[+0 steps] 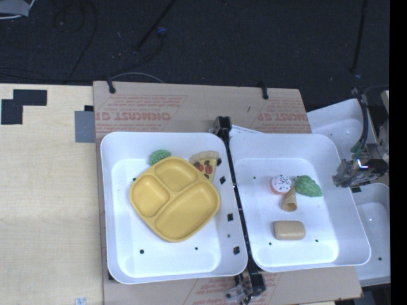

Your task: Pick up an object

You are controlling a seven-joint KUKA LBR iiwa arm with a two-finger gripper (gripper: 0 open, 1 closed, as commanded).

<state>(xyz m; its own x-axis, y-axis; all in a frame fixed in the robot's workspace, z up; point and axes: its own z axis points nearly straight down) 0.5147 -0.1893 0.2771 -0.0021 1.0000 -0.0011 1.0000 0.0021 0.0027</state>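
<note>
The right bin [343, 246] holds a round pink-and-white toy sweet [280, 183], a tan cone [290, 200] just below it, a green leafy piece [308, 186] to their right, and a beige block [289, 230] nearer the front. My gripper [353, 173] hangs at the right bin's right rim, apart from all of these. It is small and dark against the rim.
The left bin [121, 234] carries a yellow divided plate [175, 197], with a small green toy [160, 155] and a pizza slice [205, 163] at its far edge. A black clamp bar [232, 196] runs between the bins. Cardboard lies under both bins.
</note>
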